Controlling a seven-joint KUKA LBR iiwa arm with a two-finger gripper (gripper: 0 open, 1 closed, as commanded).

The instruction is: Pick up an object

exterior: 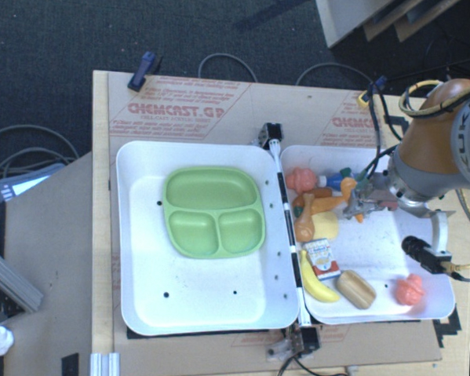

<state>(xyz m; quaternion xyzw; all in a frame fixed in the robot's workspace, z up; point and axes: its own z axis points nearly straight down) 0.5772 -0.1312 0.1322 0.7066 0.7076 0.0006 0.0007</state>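
Two bins on the bench (100, 215): left bin (138, 241) has a green divided plate (214, 211). Right bin (374, 238) holds the pickable stuff: banana (316, 282), bread roll (356, 289), small carton (322, 257), pink lump (410, 289), pink toy (301, 180). My jaws (358, 204) sit low over the clutter at the bin's far-left part, beside an orange piece (347, 189). Can't tell whether they're open or shut.
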